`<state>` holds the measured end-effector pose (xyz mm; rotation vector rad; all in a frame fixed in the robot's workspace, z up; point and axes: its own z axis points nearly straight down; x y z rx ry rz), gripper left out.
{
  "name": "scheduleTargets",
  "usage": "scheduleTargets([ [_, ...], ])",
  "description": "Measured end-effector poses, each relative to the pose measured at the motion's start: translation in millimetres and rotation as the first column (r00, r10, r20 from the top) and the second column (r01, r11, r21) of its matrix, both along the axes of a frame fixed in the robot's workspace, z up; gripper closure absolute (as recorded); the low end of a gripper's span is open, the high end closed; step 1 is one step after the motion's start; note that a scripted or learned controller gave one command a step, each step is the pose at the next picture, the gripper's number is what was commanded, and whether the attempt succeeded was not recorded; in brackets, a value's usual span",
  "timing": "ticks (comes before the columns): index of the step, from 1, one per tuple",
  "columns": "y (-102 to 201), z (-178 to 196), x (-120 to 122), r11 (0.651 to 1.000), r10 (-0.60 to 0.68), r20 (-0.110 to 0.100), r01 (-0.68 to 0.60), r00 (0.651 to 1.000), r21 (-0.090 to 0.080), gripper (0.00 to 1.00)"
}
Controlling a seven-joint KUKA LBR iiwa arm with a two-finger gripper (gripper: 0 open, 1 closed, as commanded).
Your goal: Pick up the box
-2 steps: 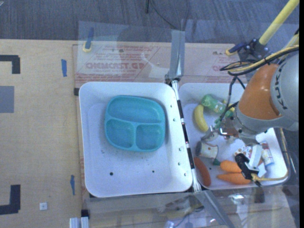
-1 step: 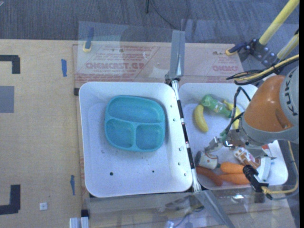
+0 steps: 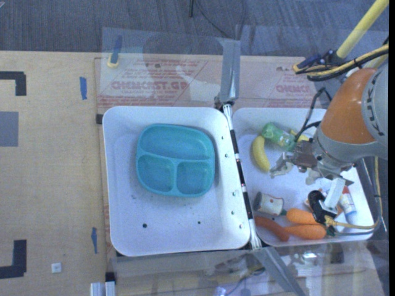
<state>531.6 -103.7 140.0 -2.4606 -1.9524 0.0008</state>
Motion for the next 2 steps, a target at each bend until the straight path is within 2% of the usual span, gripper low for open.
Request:
scheduleTargets([
  [1,-25,-52,47,0.991,-0.136,0.007,0.136,0.991,-0.001,0.00],
  [2,-62,-41,88,0.953,-0.303,0.000,0.303,0.953,-0.001,0.00],
])
